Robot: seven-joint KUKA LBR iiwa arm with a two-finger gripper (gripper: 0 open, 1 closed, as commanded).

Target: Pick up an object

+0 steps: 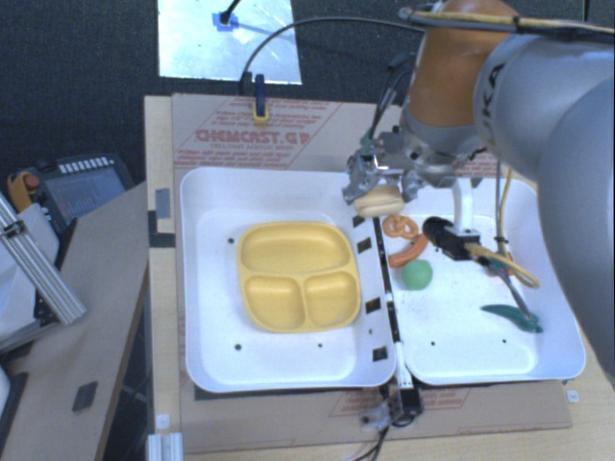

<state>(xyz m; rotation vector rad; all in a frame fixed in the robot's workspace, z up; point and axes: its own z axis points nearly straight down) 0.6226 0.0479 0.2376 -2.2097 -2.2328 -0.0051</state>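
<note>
- Beige bun (378, 203) is the obj in play, camera view: it sits right under the gripper (381, 184), over the far end of the divider strip (381, 291) btw the two bins.
- Jaws look pinched on the bun, one metal finger each side. It seems clear of the bin floor, tho the slant makes that gap hard to judge.
- Step, my read: grasp made, lift is what's left, so the pick isn't proven yet.
- Next move calls for a straight rise w/ steady squeeze. The bun is rounded & prob. soft, so it could slip out or squash.
- Right bin (461, 349): orange pretzel (399, 227) just beside the bun, curved orange sausage (409, 251) touching or nearly touching the pretzel, green ball (416, 275) near that.
- Teal utensil (515, 318) lies toward the right bin's front right, well apart from the action, so no crowding there.
- Left bin (207, 339): yellow tray (293, 275) w/ three compartments, flat, well apart from the gripper.
- Surface: both bins smooth white plastic, on a cardboard sheet (250, 134) w/ red print.
- Room: dark floor behind, shiny metal plate (226, 27) at the back, control pendant (85, 190) & aluminium rail (38, 267) off to the left on a side table.
</note>
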